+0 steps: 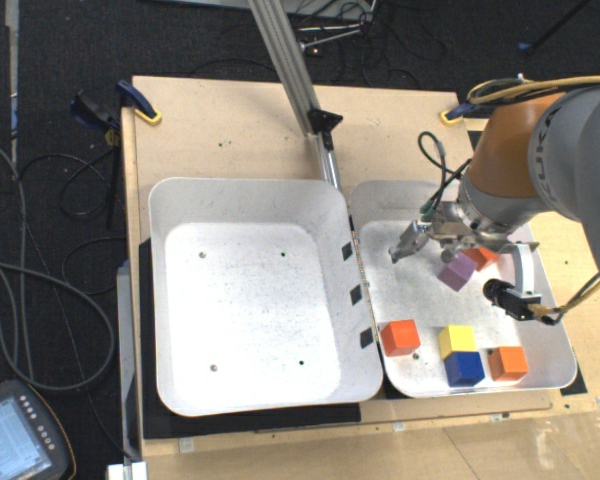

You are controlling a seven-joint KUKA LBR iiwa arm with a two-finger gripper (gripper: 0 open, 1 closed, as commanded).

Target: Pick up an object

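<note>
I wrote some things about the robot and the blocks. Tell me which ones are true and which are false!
1. The blocks are all in the left bin. False: the blocks lie in the right bin.
2. The blue block touches the yellow block. True.
3. There is a green block in the right bin. False: the blocks there are orange, yellow, blue and purple.
4. The purple block sits close under the gripper. True, though whether it is held cannot be told.
5. Two orange blocks, one nearer the left bin and one beside the blue block, lie along the near side. True.
</note>
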